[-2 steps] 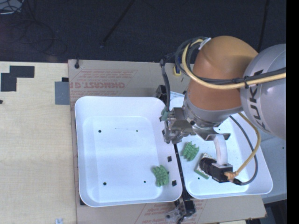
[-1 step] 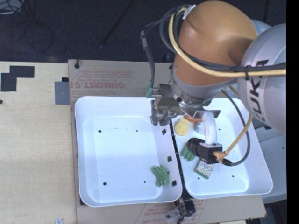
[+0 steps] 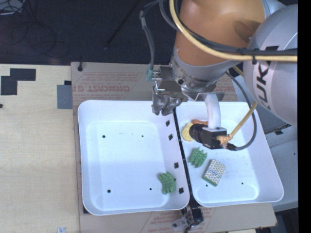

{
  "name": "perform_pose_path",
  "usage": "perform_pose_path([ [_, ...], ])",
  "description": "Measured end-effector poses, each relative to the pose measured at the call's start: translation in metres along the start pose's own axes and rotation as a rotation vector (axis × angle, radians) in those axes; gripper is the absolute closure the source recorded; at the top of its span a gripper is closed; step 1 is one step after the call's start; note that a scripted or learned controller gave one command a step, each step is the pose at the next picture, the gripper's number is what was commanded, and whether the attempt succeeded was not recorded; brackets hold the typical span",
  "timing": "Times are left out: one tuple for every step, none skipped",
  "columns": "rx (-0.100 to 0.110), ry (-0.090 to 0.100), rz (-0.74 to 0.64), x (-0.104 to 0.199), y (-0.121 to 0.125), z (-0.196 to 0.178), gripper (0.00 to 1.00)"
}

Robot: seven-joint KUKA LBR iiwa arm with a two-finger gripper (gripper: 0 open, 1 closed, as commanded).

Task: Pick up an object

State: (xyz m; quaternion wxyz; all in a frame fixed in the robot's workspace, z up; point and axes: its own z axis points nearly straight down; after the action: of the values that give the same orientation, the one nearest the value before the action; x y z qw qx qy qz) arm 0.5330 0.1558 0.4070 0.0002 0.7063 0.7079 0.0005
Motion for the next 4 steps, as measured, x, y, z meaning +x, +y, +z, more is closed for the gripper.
perform_pose_path([
  [-0.004,0.003,-0.003,0.055,0.009,-0.076,1.0],
  [0.021,-0.008,0.004,0.047,-0.061,0.063,1.0],
  [0.022,-0.009,0.002,0.087,-0.061,0.222,1.0],
  [-0.006,0.0,0.005,0.079,0.008,0.144,1.0],
])
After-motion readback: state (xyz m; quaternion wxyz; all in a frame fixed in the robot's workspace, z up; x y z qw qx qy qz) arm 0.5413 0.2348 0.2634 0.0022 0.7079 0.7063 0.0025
